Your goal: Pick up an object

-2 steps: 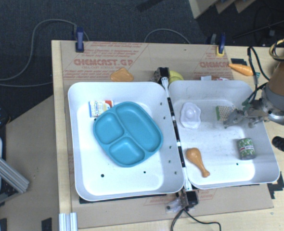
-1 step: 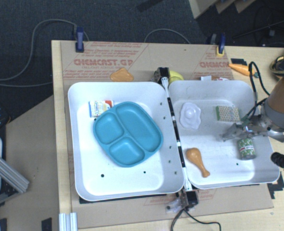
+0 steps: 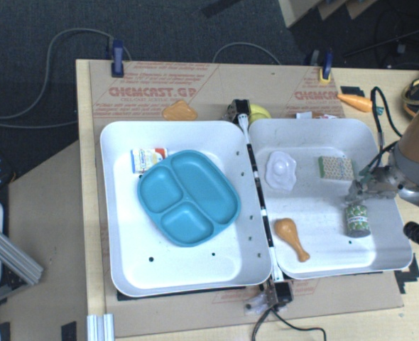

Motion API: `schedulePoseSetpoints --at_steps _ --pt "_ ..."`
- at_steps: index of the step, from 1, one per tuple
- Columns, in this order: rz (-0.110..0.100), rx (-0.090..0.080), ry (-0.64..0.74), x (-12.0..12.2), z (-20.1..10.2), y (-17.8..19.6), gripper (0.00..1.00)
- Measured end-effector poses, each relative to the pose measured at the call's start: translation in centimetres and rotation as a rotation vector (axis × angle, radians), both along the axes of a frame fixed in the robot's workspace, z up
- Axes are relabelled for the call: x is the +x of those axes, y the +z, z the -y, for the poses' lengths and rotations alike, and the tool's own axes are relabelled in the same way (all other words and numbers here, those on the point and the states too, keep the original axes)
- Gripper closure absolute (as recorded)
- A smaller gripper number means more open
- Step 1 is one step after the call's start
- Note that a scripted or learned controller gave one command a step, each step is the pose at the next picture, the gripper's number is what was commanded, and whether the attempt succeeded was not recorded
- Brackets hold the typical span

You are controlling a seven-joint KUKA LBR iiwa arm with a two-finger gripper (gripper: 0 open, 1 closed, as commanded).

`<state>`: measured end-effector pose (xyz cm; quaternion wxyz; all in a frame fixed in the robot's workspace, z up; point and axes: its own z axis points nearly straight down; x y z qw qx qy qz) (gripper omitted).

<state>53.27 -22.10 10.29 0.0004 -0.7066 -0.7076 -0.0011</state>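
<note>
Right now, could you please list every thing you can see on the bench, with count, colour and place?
bins: 2, white, side by side on the bench
divided plate: 1, blue, left bin, middle
small packet: 1, white with red, left bin, partly under the plate's far edge
clear lid: 1, see-through, right bin, far left part
patterned block: 1, green-beige, right bin, far side
toy drumstick: 1, tan, right bin, near side
small jar: 1, greenish, right bin, directly below the gripper
clamps: 2, blue, far edge of the bench
gripper: 1, grey, over the right bin
</note>
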Motion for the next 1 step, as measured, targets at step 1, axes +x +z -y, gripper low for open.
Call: schedulePoseSetpoints --at_steps 1 --pt "-0.002 0.002 0.0 -0.02 -0.07 -0.07 0.0"
